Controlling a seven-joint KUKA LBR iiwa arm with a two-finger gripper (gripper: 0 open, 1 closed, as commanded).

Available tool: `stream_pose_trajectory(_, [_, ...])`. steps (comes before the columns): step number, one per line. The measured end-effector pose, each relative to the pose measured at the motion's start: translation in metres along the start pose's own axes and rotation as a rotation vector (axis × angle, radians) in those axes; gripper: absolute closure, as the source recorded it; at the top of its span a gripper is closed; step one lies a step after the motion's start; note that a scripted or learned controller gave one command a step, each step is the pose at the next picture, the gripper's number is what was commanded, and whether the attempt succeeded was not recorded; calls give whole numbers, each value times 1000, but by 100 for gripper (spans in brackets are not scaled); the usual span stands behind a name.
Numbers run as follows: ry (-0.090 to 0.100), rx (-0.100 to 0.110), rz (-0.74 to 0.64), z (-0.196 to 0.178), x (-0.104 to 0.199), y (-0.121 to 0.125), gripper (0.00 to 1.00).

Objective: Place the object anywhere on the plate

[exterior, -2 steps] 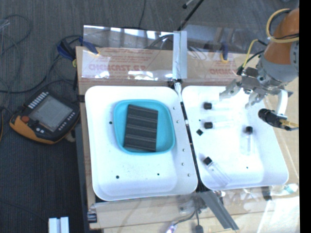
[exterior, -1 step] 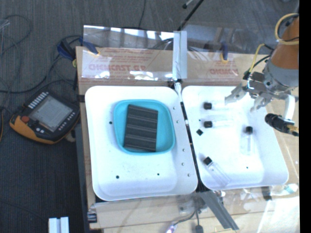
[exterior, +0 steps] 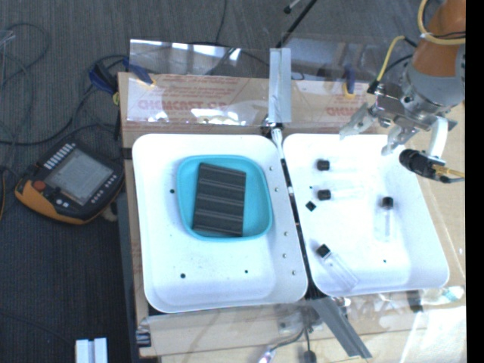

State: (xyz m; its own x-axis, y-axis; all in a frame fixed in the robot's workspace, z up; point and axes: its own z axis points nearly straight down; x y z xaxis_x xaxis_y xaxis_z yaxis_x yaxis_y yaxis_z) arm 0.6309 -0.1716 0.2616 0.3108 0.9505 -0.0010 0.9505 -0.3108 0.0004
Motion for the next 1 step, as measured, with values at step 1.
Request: stream_pose_trajectory(1, [-1, 3, 318, 50, -28, -15, 0])
